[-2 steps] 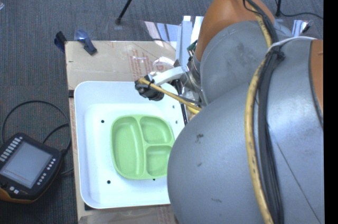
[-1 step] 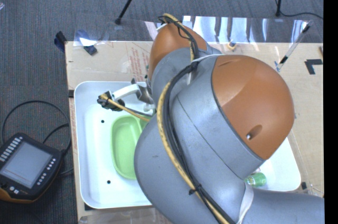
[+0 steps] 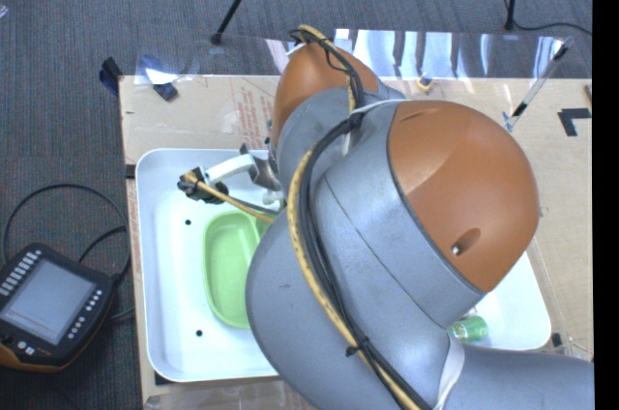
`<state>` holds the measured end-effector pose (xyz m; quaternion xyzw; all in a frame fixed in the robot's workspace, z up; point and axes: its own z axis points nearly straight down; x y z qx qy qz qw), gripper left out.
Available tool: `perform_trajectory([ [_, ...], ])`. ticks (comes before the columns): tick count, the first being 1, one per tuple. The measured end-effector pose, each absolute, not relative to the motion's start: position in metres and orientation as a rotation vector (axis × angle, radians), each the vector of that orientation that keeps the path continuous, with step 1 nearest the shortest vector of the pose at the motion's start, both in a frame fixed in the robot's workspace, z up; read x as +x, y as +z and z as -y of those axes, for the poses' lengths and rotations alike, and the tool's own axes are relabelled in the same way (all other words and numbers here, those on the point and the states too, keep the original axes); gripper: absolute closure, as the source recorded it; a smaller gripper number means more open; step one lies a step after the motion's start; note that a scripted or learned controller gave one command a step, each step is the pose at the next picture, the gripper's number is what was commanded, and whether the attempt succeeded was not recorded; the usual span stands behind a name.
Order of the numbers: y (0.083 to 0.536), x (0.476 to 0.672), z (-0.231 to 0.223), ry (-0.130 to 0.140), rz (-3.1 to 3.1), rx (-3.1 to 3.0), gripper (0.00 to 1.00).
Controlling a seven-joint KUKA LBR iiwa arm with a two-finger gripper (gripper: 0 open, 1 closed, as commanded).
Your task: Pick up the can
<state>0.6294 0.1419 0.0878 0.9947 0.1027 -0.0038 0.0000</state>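
The big grey and orange arm reaches across both bins from the right and hides most of them. My gripper (image 3: 263,178) hangs over the far part of the left bin (image 3: 164,302), just beyond a light green bowl (image 3: 230,268). A small green, shiny rounded object (image 3: 471,330), possibly the can, peeks out from under the arm at the near edge of the right bin (image 3: 527,316). It lies far from the gripper. Nothing is visibly held.
The light green bowl lies in the middle of the left bin, partly covered by the arm. A handheld control pendant (image 3: 48,302) sits on the floor to the left of the bench. Cardboard (image 3: 184,113) lines the bench behind the bins.
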Motion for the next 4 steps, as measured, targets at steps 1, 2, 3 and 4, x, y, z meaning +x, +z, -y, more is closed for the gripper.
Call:
perform_trajectory([
  [1,0.088,0.629,-0.142,-0.012,-0.323,3.125,0.00],
  [2,0.088,0.629,-0.142,-0.012,-0.323,3.125,0.00],
  [3,0.093,0.592,-0.148,0.000,-0.313,3.122,0.00],
  [4,0.094,0.540,-0.140,0.036,-0.420,3.107,0.00],
])
